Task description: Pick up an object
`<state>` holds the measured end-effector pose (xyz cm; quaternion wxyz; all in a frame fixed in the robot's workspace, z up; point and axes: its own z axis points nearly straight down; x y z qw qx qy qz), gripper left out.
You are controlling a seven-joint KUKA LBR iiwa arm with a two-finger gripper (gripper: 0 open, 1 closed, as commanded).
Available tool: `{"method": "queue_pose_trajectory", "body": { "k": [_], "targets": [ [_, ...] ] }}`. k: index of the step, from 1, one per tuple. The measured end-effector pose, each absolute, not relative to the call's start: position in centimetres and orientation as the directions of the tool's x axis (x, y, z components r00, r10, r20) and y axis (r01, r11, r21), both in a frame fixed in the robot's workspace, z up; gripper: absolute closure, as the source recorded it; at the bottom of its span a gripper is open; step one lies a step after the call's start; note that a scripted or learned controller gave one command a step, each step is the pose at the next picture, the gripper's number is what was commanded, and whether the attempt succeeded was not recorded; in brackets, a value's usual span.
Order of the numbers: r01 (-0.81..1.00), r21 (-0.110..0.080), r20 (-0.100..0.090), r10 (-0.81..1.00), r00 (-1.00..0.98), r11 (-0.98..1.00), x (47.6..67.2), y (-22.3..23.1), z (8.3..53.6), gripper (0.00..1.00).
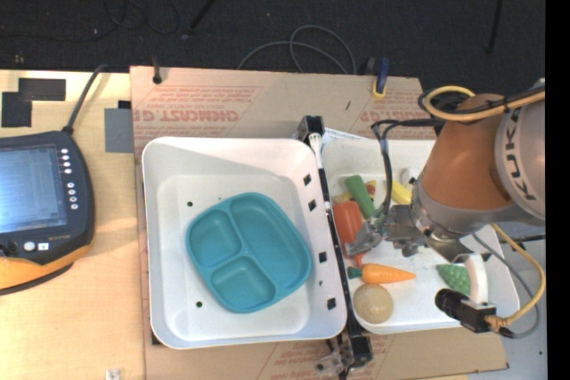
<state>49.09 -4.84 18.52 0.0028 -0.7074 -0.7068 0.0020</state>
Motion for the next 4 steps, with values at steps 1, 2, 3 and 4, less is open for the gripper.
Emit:
{"method": "queue_pose_trajectory", "body": {
  "k": [1,2,3,4],
  "targets": [
    [1.000,-0.010,-0.001,1.000,0.003,-0.003,50.5,-10.1,14.1,0.00],
    [1.000,-0.001,0.010,1.000,-0.001,0.001,47.8,-11.7,8.8,0.00],
    [1.000,0.004,0.012,1.000,0.000,0.000,48.1,-11.6,10.0,1.00],
    [1.000,-0.001,0.011,1.000,0.002,-0.002,47.9,-11.7,9.8,0.00]
  ]
}}
